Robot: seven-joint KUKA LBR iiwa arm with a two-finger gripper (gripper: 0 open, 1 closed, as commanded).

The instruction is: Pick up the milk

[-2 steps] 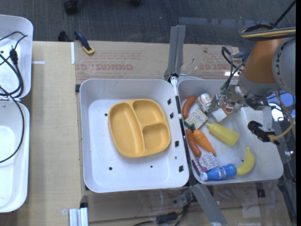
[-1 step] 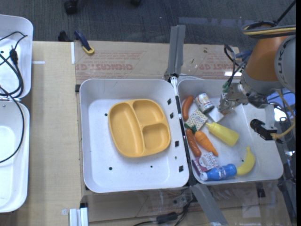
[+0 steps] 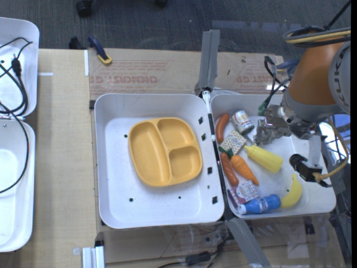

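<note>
Seen from above at a slant: two shallow white bins side by side on a brown cardboard-topped bench. In the left white bin, a yellow plastic plate with three compartments, lying flat near the middle, well apart from everything else. In the right white bin, a crowd of toy food.

Reaching in from the right, the grey arm with its orange band, bent down over the far half of the right bin. At its end, the dark metal gripper, low over the bin floor, just beside a small silver tin can and just above a yellow squeeze bottle. Open or closed: cannot tell, the parts too dark and tangled to read. Nothing seen held.

Lying on its side along the near wall of the right bin, the blue-and-white milk bottle, well apart from the gripper, touching a red-and-white printed packet and just beside a yellow banana. Farther up the bin's left side, a red sausage, a chequered tan carton and two orange carrots, close together between the divider and the squeeze bottle.

On the bench beyond the bins, a small blue-and-yellow clamp
</note>
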